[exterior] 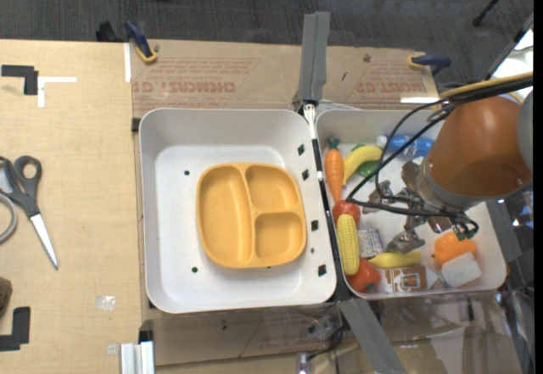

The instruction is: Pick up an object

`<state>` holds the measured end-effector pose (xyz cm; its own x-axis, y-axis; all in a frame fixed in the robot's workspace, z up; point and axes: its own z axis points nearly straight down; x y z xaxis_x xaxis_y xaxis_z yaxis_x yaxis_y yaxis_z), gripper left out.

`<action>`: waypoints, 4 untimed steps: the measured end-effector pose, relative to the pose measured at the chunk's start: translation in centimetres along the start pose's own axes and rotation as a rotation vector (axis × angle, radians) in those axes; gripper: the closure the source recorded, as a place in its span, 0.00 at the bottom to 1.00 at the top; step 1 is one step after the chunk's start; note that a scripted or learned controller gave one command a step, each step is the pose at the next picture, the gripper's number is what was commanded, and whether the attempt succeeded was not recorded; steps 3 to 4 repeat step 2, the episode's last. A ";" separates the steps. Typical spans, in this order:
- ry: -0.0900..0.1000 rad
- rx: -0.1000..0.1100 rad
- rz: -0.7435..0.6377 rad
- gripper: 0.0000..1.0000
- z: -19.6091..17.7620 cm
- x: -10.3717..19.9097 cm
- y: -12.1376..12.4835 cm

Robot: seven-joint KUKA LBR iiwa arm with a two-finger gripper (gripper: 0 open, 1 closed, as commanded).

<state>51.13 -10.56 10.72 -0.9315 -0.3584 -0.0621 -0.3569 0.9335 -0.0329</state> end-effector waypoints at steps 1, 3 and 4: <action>0.056 -0.031 0.000 0.00 2.0 -7.1 -5.3; 0.059 -0.028 0.070 0.00 1.8 0.1 -12.0; 0.059 -0.028 0.070 0.00 1.8 0.1 -12.0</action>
